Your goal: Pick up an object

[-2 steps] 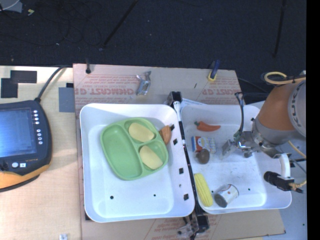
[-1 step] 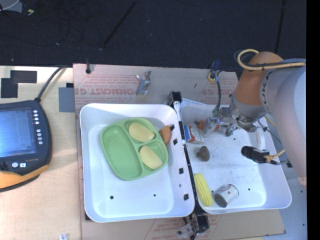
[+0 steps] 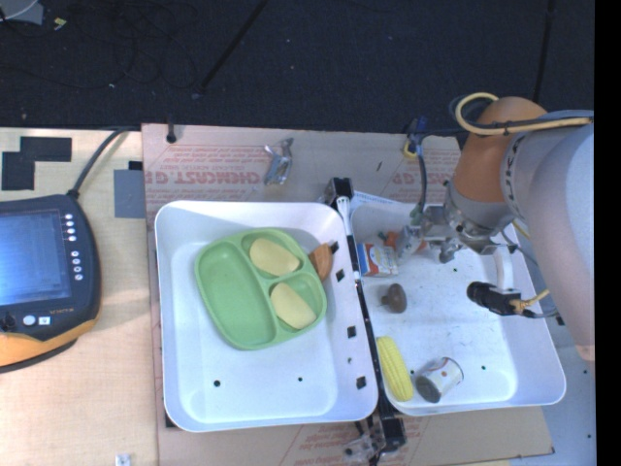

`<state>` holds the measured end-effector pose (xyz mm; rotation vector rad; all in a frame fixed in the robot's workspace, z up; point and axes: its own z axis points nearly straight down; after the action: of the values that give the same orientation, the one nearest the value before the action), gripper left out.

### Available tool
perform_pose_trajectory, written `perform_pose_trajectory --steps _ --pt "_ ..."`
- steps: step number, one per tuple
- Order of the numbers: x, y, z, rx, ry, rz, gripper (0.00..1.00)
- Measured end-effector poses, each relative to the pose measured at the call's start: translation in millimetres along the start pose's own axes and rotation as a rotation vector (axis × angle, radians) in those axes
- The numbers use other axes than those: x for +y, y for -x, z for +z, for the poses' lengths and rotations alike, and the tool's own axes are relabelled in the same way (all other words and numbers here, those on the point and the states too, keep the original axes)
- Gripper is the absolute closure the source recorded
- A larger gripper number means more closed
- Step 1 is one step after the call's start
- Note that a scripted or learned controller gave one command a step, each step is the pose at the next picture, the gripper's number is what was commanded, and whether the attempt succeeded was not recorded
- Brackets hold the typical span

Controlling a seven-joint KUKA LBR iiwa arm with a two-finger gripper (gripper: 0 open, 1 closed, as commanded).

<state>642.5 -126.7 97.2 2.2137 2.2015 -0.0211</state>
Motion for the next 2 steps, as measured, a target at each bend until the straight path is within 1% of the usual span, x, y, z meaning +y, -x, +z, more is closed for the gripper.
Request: perform_pose_trajectory --steps 1,2 --pt "0.5 -2.0 8.8 0.016 -0.005 0.0 0.0" --pt "-37.6 -36.9 7.7 0.024 -0.006 -0.004 0.0"
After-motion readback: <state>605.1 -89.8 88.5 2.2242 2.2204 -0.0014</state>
